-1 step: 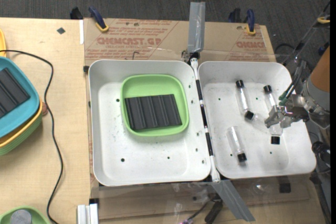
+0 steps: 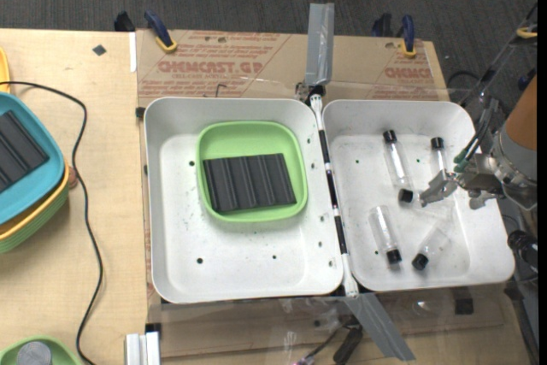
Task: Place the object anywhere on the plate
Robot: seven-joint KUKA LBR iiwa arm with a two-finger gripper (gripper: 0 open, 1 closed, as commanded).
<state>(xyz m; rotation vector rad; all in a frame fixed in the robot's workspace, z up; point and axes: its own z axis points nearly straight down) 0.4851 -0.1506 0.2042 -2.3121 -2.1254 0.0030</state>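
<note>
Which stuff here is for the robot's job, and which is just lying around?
For the job:
green plate
clear tubes with black caps
gripper

Just lying around:
teal tray
black cable
blue clamps
cardboard

Lying on the wooden bench (image 2: pixel 68 269): two white bins (image 2: pixel 171 261) side by side over cardboard (image 2: pixel 256 60) (clamped at the far edge), a black cable (image 2: pixel 85 209) trailing left.
</note>
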